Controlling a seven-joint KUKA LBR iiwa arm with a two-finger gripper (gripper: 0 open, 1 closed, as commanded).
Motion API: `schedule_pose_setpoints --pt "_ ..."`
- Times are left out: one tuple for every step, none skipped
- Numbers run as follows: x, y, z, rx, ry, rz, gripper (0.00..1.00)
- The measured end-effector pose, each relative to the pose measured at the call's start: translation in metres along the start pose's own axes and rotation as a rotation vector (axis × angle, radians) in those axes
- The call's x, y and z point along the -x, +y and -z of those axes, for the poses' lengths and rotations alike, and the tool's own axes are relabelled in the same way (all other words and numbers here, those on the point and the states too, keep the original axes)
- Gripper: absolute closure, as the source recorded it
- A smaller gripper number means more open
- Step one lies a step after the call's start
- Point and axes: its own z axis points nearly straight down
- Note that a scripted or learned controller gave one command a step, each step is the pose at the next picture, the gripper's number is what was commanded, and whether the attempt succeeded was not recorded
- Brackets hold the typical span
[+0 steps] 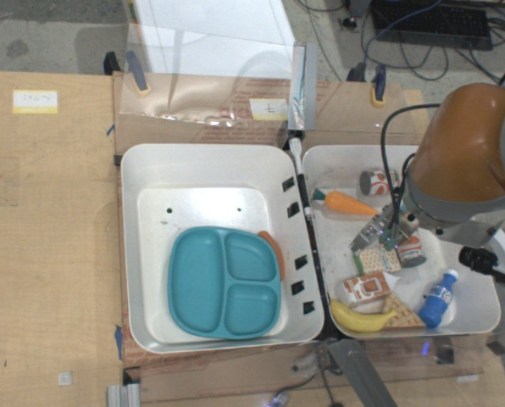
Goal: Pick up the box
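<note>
A small red and white box [367, 287] lies in the right bin [488, 316], near its front, just above a banana [361, 318]. My gripper [383, 232] hangs low in the middle of that bin, behind the box and apart from it. It is over a pale checkered packet [376, 260]. The grey arm with its orange band [468, 147] comes in from the right and hides part of the bin's back right.
Around the gripper lie a carrot [349, 203], a small can [373, 181], a red and white packet [411, 252], a blue bottle [439, 299] and a waffle piece [402, 314]. The left bin [142, 227] holds a teal divided plate [224, 281] with an orange item [273, 250] beside it.
</note>
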Motion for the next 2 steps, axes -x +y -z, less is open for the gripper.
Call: schedule_pose_setpoints --pt "-0.0498 0.0052 0.016 -0.002 0.003 0.269 1.0" --pt "-0.0492 0.0048 0.016 -0.001 0.003 0.268 0.0"
